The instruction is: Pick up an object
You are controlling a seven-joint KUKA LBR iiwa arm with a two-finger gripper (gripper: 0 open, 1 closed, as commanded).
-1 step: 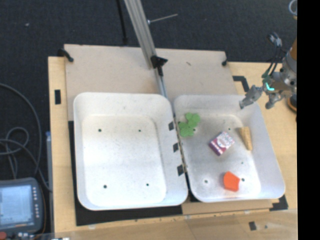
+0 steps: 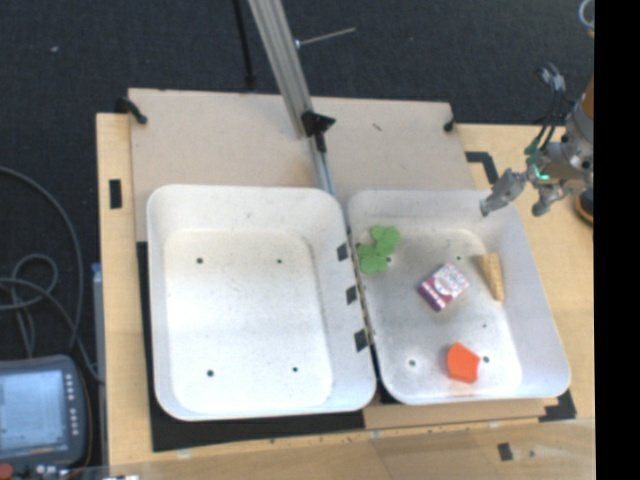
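The right bin (image 2: 535, 298) holds a green toy (image 2: 378, 249) near its left wall, a purple and white box (image 2: 443, 286) in the middle, a tan wedge (image 2: 491, 274) to its right and an orange block (image 2: 462, 362) near the front. My gripper (image 2: 522, 194) hangs at the bin's far right corner, above the rim, with its two fingers spread apart and nothing between them. It is up and to the right of the tan wedge.
The left bin (image 2: 180, 268) lies beside the right one. A slanted aluminium bar (image 2: 283, 53) rises from the back of the bench between the bins. A screen (image 2: 35, 408) and cables sit at the far left.
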